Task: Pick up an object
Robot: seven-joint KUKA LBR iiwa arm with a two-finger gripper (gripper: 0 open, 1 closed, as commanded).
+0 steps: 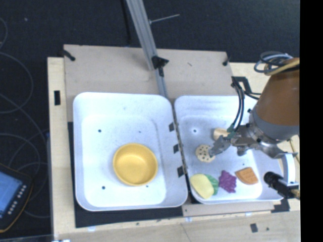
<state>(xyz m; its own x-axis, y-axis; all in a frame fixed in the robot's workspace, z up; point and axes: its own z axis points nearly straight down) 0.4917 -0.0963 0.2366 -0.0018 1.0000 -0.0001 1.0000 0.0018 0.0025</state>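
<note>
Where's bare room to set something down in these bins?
Left bin: free all round the yellow bowl. Right bin: bare along its far side. Crowded near the hand: perforated disc, yellow-green toy, purple toy, orange piece.

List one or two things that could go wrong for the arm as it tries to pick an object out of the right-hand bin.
1. The gripper sits right beside the small round tan holed piece, so it might nudge it away rather than grasp it.
2. The yellow-green corn-like toy, purple grape cluster and orange wedge crowd the right white bin's near wall, so a grab there could catch the rim or two items.
</note>
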